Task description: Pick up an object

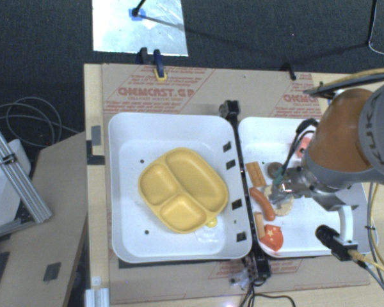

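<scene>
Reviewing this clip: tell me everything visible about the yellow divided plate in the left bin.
The yellow plate is a rounded, glossy tray that looks like plastic, moulded into three compartments: two larger ones toward the top and left and a smaller one at the bottom. It lies flat, right side up, turned at an angle, near the middle of the left bin and resting on its floor. Nothing lies in its compartments. A small yellow bit sticks out at its lower right edge; what that is cannot be told. The arm is over the other bin, apart from it.

Robotics lab: cardboard-lined bench (179, 85), loose cables (25, 117), aluminium framing (16, 178).
</scene>
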Controlling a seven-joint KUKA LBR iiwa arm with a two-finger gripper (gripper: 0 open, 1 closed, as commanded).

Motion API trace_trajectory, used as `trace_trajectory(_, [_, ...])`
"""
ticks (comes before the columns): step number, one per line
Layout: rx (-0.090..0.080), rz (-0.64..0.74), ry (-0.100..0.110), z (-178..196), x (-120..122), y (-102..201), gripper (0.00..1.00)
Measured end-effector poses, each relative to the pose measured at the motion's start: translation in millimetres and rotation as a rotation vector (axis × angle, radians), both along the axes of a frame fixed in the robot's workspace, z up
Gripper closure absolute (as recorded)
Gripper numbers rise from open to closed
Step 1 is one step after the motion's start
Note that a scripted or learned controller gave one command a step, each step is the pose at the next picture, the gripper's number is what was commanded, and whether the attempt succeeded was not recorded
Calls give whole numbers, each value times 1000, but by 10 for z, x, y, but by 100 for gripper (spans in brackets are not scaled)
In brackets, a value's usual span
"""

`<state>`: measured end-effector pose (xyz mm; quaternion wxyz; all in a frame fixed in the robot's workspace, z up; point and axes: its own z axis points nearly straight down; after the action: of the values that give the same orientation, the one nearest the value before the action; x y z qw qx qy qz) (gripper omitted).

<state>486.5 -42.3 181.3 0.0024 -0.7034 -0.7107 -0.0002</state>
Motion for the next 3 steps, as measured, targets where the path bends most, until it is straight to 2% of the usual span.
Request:
trace_trajectory(1, [-4,-10,-5,31,2,-258,100])
trace_trajectory(2, [-6,-11,-10,504,12,-550,100])
trace_trajectory(3, [-2,-9,2,-464,-10,-415,100])
